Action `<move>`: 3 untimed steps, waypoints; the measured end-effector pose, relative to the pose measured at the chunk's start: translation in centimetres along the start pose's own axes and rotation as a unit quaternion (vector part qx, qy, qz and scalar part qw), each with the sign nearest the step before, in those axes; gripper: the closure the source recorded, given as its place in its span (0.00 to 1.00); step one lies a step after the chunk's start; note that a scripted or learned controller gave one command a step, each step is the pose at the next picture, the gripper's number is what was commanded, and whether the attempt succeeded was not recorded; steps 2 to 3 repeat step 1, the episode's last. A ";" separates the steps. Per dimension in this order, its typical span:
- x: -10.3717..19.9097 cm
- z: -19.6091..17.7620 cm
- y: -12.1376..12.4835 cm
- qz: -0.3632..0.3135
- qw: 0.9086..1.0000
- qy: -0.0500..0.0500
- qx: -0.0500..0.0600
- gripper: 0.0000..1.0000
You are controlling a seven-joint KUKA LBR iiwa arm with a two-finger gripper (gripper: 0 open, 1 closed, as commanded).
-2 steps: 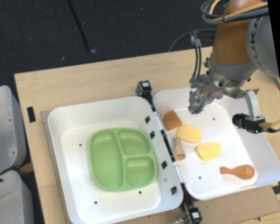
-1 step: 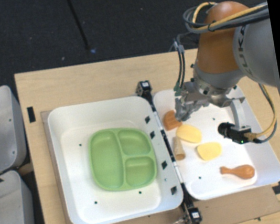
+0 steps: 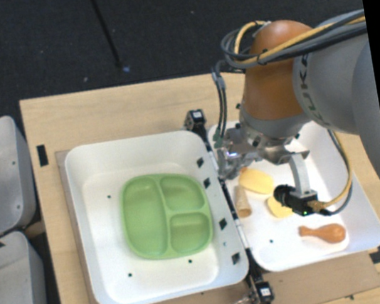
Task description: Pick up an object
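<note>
The right bin (image 3: 361,224) holds several small things. A pale yellow piece (image 3: 256,180) lies near its left wall, with a second yellow piece (image 3: 279,207) just below it. A short tan cylinder (image 3: 242,202) sits against the divider, and an orange-brown spoon-shaped object (image 3: 325,233) lies near the front. My gripper (image 3: 233,158) hangs under the orange wrist at the bin's upper left, just above the pale yellow piece. The wrist body hides its tips.
The left bin (image 3: 90,200) holds a green divided plate (image 3: 166,214). A black connector with cables (image 3: 297,199) hangs from the arm over the second yellow piece. The grey arm covers the right bin's back right part.
</note>
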State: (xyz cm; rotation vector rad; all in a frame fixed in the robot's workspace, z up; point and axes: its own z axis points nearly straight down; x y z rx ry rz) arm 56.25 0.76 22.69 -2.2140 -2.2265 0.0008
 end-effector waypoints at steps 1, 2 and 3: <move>3.8 -0.9 -1.6 0.000 1.000 0.000 0.000 1.00; 3.8 -0.9 -1.6 0.000 1.000 0.000 0.000 1.00; 3.8 -0.9 -1.6 0.000 1.000 0.000 0.000 1.00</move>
